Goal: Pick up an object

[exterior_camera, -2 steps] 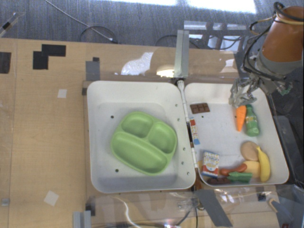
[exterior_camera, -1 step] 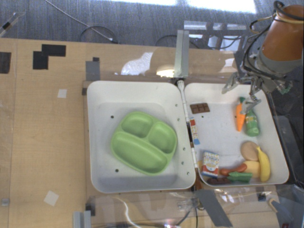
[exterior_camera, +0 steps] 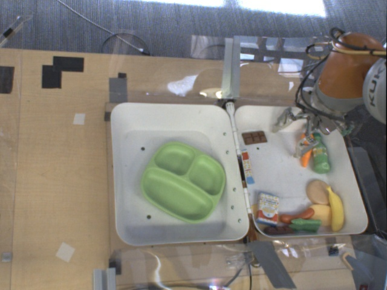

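A pale wooden bench (exterior_camera: 54, 180) bears two white bins, left bin (exterior_camera: 127, 162) beside right bin (exterior_camera: 278, 180)

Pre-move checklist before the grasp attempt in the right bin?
1. Gripper over the right bin: ok.
2. Target under it, green bottle beside the carrot: ok.
3. Jaws open or shut: cannot tell.
4. Anything held: cannot tell.
5. Clutter near the target: not ok, bottle and carrot touch.
6. Green divided plate alone in the left bin, out of the way: ok.
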Robot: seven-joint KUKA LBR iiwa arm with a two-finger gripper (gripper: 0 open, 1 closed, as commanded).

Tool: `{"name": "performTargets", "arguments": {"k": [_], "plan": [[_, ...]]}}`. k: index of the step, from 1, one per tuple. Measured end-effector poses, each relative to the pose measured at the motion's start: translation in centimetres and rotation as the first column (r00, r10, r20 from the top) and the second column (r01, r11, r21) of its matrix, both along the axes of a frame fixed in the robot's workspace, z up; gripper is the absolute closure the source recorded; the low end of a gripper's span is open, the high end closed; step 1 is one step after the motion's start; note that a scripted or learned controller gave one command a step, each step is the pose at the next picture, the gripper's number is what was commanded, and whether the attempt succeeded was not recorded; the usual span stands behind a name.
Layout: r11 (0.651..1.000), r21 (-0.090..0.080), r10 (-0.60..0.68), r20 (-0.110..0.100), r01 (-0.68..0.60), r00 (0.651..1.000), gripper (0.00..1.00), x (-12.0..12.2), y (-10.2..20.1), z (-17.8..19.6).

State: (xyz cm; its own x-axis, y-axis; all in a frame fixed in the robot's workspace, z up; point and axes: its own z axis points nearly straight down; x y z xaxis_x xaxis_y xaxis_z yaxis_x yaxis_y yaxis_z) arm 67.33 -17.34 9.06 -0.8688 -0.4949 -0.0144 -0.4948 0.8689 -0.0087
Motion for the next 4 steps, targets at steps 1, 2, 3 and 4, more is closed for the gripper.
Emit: {"name": "performTargets", "arguments": {"k": [1,2,3,4], "plan": [[1.000,0.000,-0.010,-0.006,0.010,1.000,0.00,-4.8,-1.9,-0.2],[1.000,0.000,-0.005,0.011,0.005,1.000,1.00,-4.2,-1.6,1.4],[0.998,-0.003,0.068,0.006,-0.068,0.998,1.00,-0.1,0.7,12.9],[0.999,0.002,0.038,-0.002,-0.038,0.999,1.00,-0.1,6.3,15.4]]}}
